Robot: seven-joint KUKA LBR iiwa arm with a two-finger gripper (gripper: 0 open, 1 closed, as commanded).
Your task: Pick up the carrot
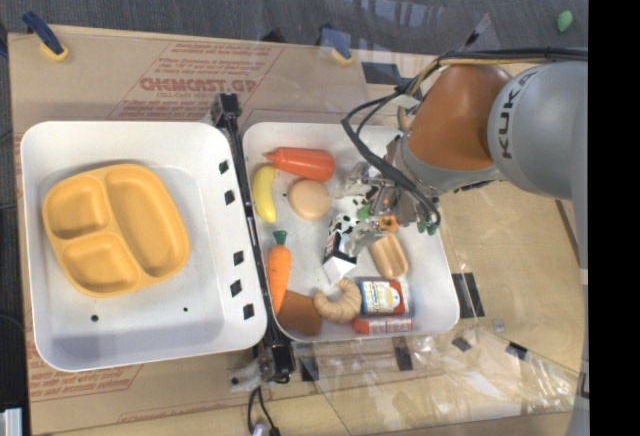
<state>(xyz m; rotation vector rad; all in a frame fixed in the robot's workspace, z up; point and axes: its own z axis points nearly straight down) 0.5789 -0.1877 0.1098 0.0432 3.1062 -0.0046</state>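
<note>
Near edge of the bench (500, 364): clear film and dark tape strips are seen past the front rim of the right bin (445, 274); cables are seen below the gap between the bins.

Right bin, near edge: a small jar with a blue-and-yellow label (383, 297) is laid on its side by the near-right corner; a red pack (383, 326) is tucked just beneath it against the rim; a pale knobbly piece (337, 302) lies touching the jar's left end; a brown wedge (299, 314) sits at the near-left corner.

The carrot (279, 270) is found along the right bin's left wall, orange body pointing to the near edge, green top toward the far edge; its tip touches the brown wedge; nothing is gripping it.

Mid bin: a hot-dog bun (388, 256) lies toward the right wall; a black-and-white carton (343, 232) is tilted beside it; a beige egg-shaped item (309, 199) sits near centre; a banana (263, 194) is laid along the left wall, beyond the carrot.

The gripper (385, 209) is hung low over the bin's right half, just above the bun and carton, well apart from the carrot; finger state cannot be told, wiring and clutter mask the tips.

Far edge: a red-orange pepper-like item (300, 162) lies near the far-left corner.

Left bin (130, 334): a yellow three-compartment tray (113, 227) is set toward its left side.
</note>
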